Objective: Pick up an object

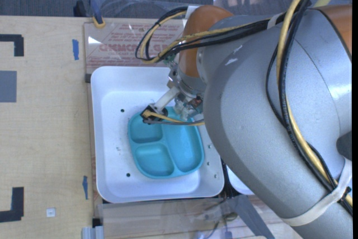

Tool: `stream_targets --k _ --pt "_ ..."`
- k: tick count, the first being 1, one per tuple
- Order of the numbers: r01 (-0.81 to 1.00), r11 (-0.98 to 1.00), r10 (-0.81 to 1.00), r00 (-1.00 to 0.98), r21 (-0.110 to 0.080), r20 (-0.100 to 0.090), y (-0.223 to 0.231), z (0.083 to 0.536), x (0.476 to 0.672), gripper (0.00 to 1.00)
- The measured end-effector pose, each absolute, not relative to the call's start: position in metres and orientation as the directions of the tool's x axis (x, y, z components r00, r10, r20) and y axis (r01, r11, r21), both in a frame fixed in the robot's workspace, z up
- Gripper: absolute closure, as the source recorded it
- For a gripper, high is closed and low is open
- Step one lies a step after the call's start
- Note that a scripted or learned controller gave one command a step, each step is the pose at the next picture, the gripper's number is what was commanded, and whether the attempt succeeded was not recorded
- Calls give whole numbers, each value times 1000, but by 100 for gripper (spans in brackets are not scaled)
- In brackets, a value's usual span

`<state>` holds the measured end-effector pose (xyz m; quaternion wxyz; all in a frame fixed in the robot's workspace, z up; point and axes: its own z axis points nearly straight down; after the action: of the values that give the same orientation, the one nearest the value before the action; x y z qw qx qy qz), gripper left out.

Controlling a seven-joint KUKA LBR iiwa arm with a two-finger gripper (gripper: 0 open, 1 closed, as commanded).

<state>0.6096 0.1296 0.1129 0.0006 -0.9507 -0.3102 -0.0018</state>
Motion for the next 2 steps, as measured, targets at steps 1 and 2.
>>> stream_targets --k 1,2 --pt "838 -546 838 546 2 3 188 247 600 100" --pt "866 -500 866 500 -2 0 182 291 548 100"
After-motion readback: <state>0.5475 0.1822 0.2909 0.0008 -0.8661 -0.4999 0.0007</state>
